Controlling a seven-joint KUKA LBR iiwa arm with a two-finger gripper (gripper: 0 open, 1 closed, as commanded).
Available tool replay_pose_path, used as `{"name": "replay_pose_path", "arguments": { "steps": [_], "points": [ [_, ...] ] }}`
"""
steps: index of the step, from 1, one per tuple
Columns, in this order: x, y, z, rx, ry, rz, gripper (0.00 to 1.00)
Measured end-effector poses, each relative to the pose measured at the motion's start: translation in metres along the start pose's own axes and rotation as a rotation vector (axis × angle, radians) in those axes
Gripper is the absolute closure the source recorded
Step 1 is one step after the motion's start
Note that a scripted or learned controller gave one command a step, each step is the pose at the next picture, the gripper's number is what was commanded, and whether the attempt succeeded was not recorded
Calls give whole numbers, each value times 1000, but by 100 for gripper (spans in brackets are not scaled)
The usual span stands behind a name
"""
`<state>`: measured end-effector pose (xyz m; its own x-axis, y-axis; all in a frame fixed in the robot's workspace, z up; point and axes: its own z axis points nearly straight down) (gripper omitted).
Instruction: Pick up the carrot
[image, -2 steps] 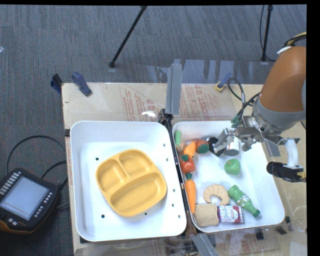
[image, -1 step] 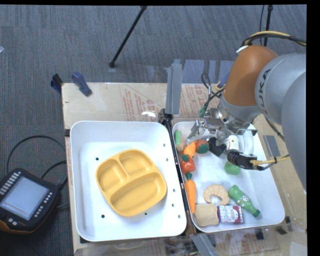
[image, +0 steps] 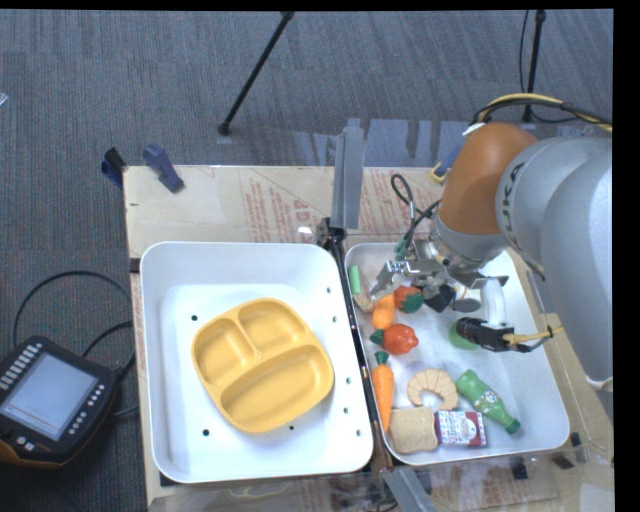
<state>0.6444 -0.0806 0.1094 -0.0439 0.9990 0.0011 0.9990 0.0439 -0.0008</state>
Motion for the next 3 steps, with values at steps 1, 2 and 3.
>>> {"name": "replay_pose_path", "arguments": {
  "steps": [1, 2, 3],
  "points": [
    [-54, -30, 12, 2, -1, -9, 0],
    [-52, -30, 4, 4, 4, -6, 100],
    [-3, -29, -102, -9, -2, -110, 100]
  ]
}}
